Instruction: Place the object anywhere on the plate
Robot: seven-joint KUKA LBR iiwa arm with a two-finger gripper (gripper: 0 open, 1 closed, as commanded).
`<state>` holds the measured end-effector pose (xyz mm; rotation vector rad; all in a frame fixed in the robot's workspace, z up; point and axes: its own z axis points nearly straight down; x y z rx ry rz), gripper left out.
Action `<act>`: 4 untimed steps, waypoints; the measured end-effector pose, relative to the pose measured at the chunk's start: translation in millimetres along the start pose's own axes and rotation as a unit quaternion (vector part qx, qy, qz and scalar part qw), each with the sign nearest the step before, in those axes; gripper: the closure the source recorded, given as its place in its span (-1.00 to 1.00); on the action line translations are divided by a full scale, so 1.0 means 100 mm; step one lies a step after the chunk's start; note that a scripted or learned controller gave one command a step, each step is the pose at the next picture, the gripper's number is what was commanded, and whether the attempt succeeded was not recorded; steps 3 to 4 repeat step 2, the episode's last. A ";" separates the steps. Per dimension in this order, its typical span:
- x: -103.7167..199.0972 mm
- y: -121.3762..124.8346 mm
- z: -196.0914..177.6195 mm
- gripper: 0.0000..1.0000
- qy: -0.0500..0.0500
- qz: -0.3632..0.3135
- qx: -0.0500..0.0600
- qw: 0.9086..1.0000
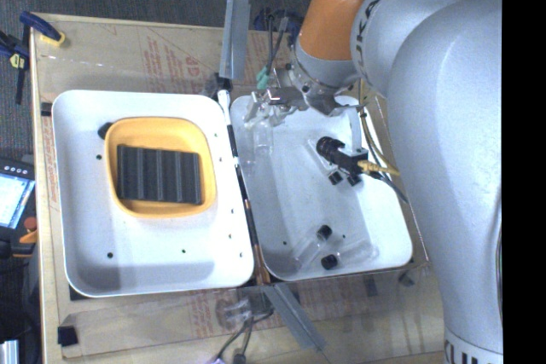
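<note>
The clear object (328, 249), a see-through piece with two small black parts on it, is lying in the right bin (290, 192), down at the near end close to the front wall. It is sitting well apart from the fingers (258, 125), which are hanging over the opposite, far end of that same bin, close to its far left corner and just beside the wall shared with the left bin (85, 247). Most of the bare white floor of the right bin is stretching between the two.

The fingers are pale and see-through against the white bin, so how far apart they are standing cannot be told from this slant. Nothing is showing between them, and they are not touching the clear object. Whether their tips are reaching the bin floor cannot be told either.

The arm (426, 115) is reaching in from the right, its orange band (337, 4) sitting above the wrist over the far edge of the right bin.

The yellow plate (158, 129) is resting in the left bin, toward its far half, with a dark ridged panel (160, 173) filling its middle. A small dark thing (104, 130) is peeking out at the plate's far left edge. Both bins are sitting side by side on the counter (128, 55), and a blue-and-yellow clamp (40, 27) is gripping the counter's far left corner.
</note>
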<state>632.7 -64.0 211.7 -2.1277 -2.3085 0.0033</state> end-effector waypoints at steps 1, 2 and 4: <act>0.45 0.28 0.20 1.00 0.000 -0.096 -0.001 0.995; 0.45 0.28 0.20 -1.00 0.000 -0.097 -0.002 0.995; 0.45 0.28 0.20 -1.00 0.000 -0.097 -0.002 0.995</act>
